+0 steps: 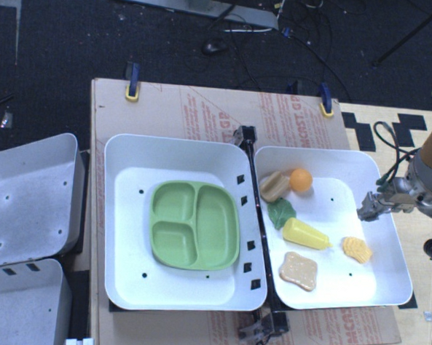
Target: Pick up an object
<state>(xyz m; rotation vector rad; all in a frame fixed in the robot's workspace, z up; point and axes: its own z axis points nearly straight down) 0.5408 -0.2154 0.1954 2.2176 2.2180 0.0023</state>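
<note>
Arm at the right bin's far-right rim, toy food lying to its left.

Two white bins sit side by side: the left bin (122, 221) holds one green divided plate (195, 225), and the right bin (392, 277) holds five food pieces. The grey arm (427, 174) reaches in from the right, and its gripper (368, 209) hangs over the right bin's right edge, touching none of the pieces; whether it is wide or narrow I cannot tell. Largest to smallest, the pieces are one yellow corn cob (305, 234), one slice of toast (298, 271), one tan bun-like piece (274, 184), one green leafy piece (280, 211), one orange ball (300, 180) and, nearest the gripper and just below-left of it, one small yellow ridged piece (356, 249).
</note>
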